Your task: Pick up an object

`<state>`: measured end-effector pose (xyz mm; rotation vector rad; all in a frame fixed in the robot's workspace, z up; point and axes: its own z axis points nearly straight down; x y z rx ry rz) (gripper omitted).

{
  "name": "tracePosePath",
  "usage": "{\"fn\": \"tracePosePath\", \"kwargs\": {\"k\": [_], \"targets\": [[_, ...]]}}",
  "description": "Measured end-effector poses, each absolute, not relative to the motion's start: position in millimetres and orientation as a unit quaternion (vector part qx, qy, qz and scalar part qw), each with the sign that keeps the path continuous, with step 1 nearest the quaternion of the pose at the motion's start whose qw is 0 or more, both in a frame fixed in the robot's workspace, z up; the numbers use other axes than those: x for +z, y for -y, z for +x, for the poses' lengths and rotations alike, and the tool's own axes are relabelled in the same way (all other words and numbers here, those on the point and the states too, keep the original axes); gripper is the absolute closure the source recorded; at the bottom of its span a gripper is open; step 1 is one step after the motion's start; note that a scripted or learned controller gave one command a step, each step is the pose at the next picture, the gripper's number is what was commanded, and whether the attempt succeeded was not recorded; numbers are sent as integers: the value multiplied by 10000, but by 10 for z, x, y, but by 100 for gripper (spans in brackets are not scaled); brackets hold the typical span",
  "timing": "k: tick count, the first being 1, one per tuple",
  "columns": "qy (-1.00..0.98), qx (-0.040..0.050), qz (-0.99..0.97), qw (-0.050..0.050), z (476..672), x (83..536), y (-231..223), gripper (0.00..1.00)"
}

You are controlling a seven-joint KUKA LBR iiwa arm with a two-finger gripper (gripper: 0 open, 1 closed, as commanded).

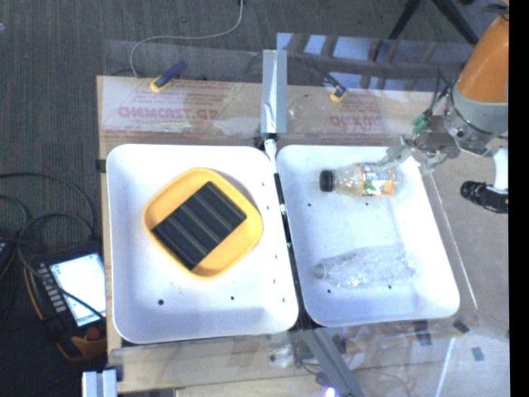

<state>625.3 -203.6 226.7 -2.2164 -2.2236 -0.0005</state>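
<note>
In the right bin [430,222] a small clear bottle [364,180] with a black cap and a colourful label lies on its side near the far wall. A crumpled clear plastic bottle [366,267] lies nearer the front of the same bin. The left bin [132,296] holds a yellow rounded block [203,222] with a black ribbed top. My gripper [413,150] hangs over the right bin's far right corner, just beyond the base end of the small bottle, below the orange band of the arm [488,56]. Nothing is seen held in it.
A metal post [274,89] stands behind the seam between the bins. Clamps and a clear sheet line the bench's back edge. Cables and a small screen device [70,284] lie on the floor to the left.
</note>
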Motion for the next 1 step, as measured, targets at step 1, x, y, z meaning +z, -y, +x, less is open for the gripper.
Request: {"fn": "tracePosePath", "kwargs": {"k": [1], "targets": [[6910,22,-7229,-13,6683,1556,1982,0]]}}
